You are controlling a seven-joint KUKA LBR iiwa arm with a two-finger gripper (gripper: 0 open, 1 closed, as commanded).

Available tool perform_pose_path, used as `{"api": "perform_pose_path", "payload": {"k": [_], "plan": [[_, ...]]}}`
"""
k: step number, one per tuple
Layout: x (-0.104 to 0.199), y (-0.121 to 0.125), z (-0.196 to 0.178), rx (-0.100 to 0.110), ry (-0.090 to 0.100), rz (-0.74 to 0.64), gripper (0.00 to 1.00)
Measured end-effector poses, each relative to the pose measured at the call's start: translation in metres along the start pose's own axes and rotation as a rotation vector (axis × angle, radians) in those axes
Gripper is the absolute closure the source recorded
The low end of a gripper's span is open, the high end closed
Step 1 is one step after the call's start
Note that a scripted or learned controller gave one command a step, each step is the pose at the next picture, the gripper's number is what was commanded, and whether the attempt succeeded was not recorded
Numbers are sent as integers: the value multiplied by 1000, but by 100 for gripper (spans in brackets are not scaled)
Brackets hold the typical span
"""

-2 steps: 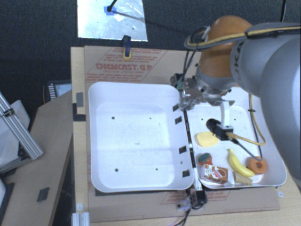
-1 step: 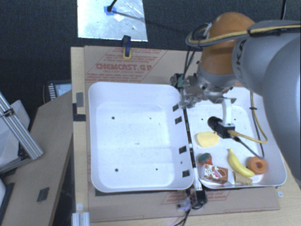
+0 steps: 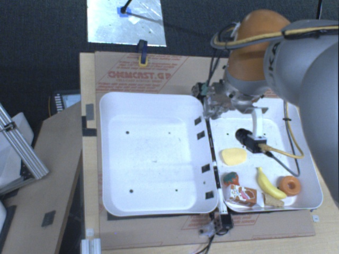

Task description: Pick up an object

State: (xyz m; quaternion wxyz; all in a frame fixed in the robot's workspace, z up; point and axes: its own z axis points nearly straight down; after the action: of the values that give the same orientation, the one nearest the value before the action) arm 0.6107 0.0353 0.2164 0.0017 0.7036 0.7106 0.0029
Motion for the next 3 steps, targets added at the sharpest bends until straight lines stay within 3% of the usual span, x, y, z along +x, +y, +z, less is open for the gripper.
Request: {"api": "perform_pose_path", "payload": {"k": [1,2,3], "plan": [[0,1,-11,-2,1,-3,100],[-30,-35,34,10,-2,11,100],[-56,-45,32,7,-3,11,100]]}}
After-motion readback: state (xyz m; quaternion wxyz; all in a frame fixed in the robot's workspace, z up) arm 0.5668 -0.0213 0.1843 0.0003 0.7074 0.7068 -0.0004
